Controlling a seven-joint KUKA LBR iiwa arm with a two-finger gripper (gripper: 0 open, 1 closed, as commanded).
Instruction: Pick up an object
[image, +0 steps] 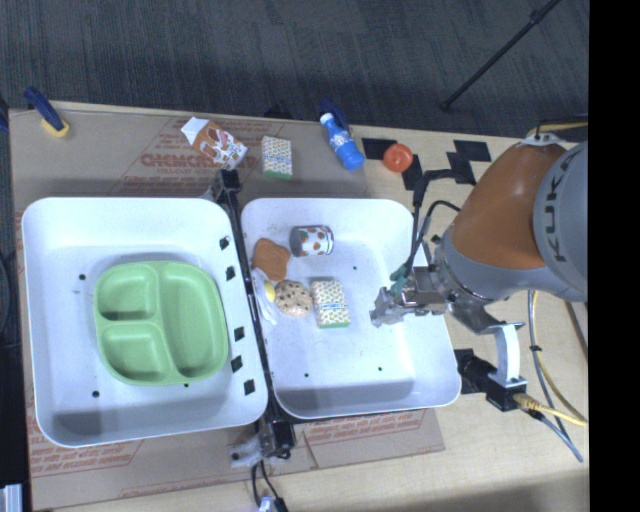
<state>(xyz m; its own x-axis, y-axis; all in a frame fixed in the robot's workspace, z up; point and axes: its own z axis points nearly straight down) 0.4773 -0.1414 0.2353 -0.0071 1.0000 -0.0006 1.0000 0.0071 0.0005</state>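
In the right bin (340, 395) lie a small printed can (311, 240), a brown bread-like piece (270, 258), a cookie (292, 298) and a green-and-white packet (330, 303), all in its left half. My gripper (392, 305) hangs over the right part of this bin, to the right of the packet and apart from it. Nothing shows between its fingers.
The left bin (60, 250) holds a green divided plate (160, 320). Behind the bins on the bench lie a wrapped snack (214, 143), a small box (277, 156), a blue bottle (342, 141) and an orange ball (398, 156). The arm's body (510, 230) covers the right bin's right edge.
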